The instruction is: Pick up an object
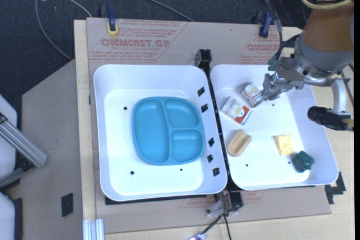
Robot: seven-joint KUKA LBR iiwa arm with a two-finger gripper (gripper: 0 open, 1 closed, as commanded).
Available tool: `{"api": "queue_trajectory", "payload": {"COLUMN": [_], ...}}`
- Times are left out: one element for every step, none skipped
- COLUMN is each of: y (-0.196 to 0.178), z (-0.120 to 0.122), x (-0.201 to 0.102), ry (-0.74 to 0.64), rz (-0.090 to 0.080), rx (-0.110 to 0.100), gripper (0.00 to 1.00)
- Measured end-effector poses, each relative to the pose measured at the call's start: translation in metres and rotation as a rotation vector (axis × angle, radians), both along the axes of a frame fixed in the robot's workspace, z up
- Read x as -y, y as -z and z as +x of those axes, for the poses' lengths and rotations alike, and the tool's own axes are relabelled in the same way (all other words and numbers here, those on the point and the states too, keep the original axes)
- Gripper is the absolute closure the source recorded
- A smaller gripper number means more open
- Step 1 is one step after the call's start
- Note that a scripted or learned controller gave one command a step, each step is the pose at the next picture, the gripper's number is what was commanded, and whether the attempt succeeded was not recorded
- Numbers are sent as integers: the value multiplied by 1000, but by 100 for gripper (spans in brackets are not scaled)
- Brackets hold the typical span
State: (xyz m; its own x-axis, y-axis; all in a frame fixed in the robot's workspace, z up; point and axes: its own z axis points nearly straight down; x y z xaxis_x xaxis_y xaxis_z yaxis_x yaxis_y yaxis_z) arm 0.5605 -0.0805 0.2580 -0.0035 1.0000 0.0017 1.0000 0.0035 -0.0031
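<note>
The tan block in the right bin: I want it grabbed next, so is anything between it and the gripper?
Yes. The red-and-white carton lies between the gripper and the tan block, with a small silver packet right beside the gripper.

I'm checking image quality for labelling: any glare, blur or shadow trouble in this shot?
Camera view: even, soft lighting; the white bins look bright but keep their edges; the blue tray is sharp; the gripper and the small packet beside it look slightly soft; shadows are faint.

The light is bright and even over my two white bins (107, 121). Shadows are soft. Everything looks a little fuzzy.
</note>
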Motion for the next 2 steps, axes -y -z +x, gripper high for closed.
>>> {"api": "queue_trajectory", "payload": {"y": [0, 2], "z": [-3, -9], "x": [-49, -100], "ry": [-1, -2], "rz": [0, 0], "rx": [1, 1], "gripper": [100, 100]}}
